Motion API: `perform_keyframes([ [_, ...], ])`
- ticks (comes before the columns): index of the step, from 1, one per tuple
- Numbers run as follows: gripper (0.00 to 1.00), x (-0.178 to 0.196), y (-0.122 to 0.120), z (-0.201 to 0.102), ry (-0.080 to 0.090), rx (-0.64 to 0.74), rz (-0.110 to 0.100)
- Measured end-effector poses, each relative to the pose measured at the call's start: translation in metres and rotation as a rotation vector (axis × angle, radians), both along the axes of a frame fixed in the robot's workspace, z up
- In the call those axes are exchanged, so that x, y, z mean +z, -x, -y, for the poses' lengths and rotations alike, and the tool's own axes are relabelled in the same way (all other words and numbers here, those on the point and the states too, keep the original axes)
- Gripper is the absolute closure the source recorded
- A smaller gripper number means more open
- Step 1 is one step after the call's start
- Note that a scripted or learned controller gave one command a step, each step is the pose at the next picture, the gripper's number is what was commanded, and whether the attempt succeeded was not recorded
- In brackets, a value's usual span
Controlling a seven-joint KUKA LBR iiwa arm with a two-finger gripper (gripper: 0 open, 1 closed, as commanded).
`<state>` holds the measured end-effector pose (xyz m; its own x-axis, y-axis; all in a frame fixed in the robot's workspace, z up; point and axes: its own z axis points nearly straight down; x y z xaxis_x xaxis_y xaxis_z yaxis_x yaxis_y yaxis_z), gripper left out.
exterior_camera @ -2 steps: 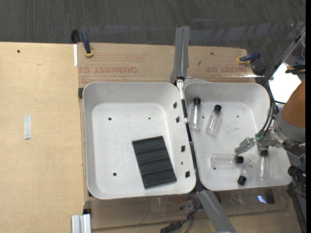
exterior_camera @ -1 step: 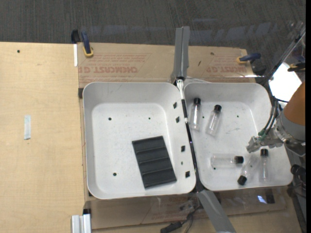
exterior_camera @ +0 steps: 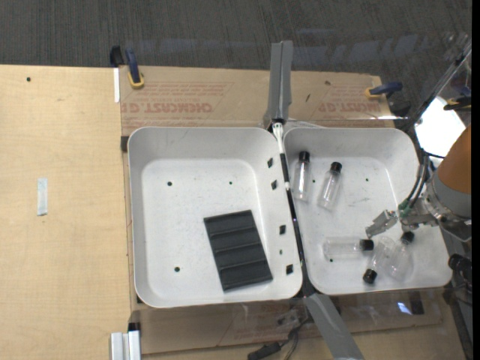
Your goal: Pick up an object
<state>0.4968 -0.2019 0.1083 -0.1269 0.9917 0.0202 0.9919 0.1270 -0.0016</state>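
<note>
This looks like a robotics lab or test workshop. Two shallow white bins (exterior_camera: 142,201) sit side by side on a plywood bench (exterior_camera: 60,163), over a cardboard sheet (exterior_camera: 195,103) held down by clamps (exterior_camera: 133,72), with grey carpet (exterior_camera: 225,13) beyond. Small clear vials (exterior_camera: 330,184) lie in the right bin, like test pieces.

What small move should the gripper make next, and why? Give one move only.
Probably lower the gripper a little toward the vial lying on its side just below it in the right bin. The gripper hangs over that bin near a cluster of clear, black-capped vials, and nothing shows between its fingers.
</note>
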Motion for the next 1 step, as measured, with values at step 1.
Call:
perform_keyframes([
  [1, 0.00, 0.0000, 0.0000, 0.0000, 0.000, 0.000, 0.000],
])
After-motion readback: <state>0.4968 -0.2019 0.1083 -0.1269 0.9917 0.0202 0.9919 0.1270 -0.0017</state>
